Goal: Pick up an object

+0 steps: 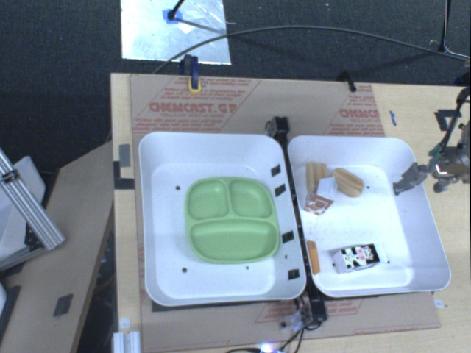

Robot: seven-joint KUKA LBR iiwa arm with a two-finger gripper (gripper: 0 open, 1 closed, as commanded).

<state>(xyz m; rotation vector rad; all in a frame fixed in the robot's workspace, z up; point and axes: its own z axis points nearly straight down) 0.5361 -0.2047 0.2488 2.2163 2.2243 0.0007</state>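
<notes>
Wooden bench [243, 98], right bin [419, 219], tan oval block [349, 182], wood-coloured, lying flat

Dark carpet [59, 65] surrounds the bench [121, 116], silver sheet [147, 28] behind.

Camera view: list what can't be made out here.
- Gripper, camera view: small and blurred at the right bin's rim; finger state unreadable.
- Arm: cut off by the right edge.
- Small box in the right bin: print too small to read.
- Packet beside the tan pieces: label too small; what it holds unclear.
- Orange stick: too small to identify.
- Green divided plate: underside hidden.
</notes>
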